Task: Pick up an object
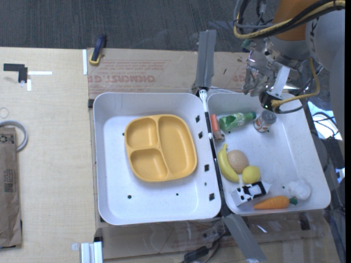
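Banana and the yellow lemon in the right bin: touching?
Cannot tell. In the camera view the banana curves along the left of a tan round object, and its lower end runs right up to the lemon with no plain gap or contact.

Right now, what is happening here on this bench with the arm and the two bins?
A grey robot arm reaches in from the right, and its gripper hangs above the far edge of the right bin. It holds nothing yet. That bin contains a green bottle, a small can, a banana, a carrot and other small items. The left bin bears a yellow divided plate.
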